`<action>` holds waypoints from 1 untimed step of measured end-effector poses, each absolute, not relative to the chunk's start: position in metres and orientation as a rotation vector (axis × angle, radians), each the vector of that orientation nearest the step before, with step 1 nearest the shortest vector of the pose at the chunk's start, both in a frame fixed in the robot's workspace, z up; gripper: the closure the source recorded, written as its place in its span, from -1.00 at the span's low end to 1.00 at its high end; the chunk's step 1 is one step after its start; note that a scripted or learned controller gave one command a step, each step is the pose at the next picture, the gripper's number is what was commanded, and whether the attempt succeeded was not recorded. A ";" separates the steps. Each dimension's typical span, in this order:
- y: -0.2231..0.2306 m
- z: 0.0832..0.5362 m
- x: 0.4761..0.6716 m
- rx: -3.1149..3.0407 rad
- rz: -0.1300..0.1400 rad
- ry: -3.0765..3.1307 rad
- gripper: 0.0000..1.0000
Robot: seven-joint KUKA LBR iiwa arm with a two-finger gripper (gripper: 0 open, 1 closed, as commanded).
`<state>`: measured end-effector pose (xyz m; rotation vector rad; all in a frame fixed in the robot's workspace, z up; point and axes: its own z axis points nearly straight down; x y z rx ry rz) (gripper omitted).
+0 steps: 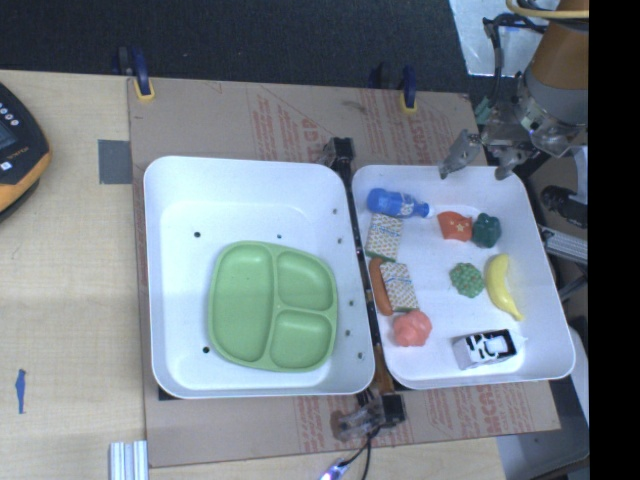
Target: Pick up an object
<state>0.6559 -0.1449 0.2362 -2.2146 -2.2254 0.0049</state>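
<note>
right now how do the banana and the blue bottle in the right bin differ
The banana is yellow and curved; the blue bottle is blue and straight with a paler cap end. The banana lies lengthwise near the bin's right side, running top to bottom in the view; the blue bottle lies crosswise at the upper left corner. The banana looks a little longer. Both lie flat in the right bin, untouched.

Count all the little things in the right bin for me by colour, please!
Blue: 1, the bottle
Green: 2, dark green piece, light green piece
Yellow: 1, banana
Orange-red: 3, tomato-like piece, sausage, pink-red lump
Patterned: 2, packets
Black-and-white: 1, box
Total: 10
</note>
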 end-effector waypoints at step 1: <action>-0.171 0.091 0.620 -2.211 0.003 -2.223 -1.00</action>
